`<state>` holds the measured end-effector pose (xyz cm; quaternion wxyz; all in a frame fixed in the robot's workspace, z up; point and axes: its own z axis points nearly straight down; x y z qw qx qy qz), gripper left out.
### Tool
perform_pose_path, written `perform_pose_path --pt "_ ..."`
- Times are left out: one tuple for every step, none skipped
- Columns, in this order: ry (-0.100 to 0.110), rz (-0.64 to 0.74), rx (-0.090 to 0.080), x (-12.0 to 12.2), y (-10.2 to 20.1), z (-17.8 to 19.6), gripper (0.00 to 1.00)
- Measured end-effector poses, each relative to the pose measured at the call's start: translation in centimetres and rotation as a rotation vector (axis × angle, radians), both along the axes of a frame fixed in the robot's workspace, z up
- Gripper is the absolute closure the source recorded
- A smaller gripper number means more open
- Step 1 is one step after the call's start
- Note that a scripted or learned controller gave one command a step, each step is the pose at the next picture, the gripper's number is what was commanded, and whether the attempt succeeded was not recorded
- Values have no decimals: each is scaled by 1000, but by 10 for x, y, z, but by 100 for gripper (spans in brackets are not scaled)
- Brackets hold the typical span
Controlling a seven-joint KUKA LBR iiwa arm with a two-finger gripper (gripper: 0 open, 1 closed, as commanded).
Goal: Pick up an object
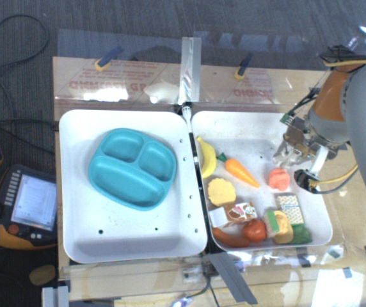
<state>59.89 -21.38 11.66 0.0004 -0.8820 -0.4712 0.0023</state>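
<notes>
Two white bins (68, 171) sit on our bench. Our gripper (290, 153) hangs in the right bin, just above a pink toy (279, 179); its opening we cannot tell. Nothing is lifted yet; the pick remains.

Grey arm (361, 101), orange band above wrist, metal claw (290, 153), yellow cable looping beside it

end effector (290, 153) hovers just above pink toy (279, 179) in right bin (260, 123).
</notes>
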Motion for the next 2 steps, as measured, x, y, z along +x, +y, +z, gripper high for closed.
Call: perform_pose_path --pt "-2 151 1 -59 6 -5 100" --pt "0 55 2 -107 6 65 100"
